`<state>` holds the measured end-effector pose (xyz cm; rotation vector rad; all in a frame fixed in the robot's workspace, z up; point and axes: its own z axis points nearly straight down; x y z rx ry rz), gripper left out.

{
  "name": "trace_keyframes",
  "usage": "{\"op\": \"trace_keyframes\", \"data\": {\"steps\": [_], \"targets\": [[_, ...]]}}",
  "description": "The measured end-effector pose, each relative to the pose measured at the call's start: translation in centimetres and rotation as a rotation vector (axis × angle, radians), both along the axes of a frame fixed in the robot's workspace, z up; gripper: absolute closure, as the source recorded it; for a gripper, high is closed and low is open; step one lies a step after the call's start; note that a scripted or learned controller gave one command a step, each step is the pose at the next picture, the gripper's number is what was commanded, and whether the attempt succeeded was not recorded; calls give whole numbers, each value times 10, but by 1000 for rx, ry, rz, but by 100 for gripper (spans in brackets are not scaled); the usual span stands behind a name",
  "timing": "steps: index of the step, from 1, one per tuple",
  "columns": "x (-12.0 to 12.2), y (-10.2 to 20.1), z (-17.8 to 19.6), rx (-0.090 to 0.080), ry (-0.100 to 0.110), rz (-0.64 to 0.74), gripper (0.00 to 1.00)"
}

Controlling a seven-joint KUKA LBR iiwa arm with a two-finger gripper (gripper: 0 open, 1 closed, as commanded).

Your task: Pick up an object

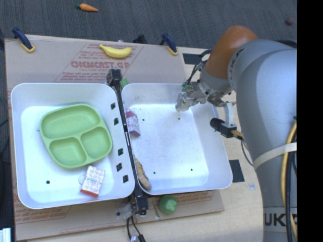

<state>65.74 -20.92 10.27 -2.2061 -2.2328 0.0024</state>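
My gripper [182, 105] hangs over the back right part of the right bin [202, 165], near its far rim. Nothing shows between its fingertips. A small red-and-white packet [132, 122] lies against the right bin's left wall, well to the left of the gripper. A tan, peanut-like object [142, 176] rests in that bin's front left corner. In the left bin [25, 185] sit a green divided plate [75, 134] and a red-and-white box [93, 180] near the front.
A yellow banana [116, 50] lies on the cardboard behind the bins. A green ball [168, 204] sits on the bench in front of the right bin. An orange carrot [88, 7] lies on the floor beyond. Blue clamps [22, 39] hold the board.
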Motion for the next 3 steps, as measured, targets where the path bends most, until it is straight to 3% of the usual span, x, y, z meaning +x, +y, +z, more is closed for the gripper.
{"op": "trace_keyframes", "data": {"steps": [1, 2, 3], "targets": [[0, 0, 0, 0, 1, 1, 0], [0, -2, 51, 0, -3, -6, 0], [-48, 36, 82, -1, -1, -6, 0]]}}
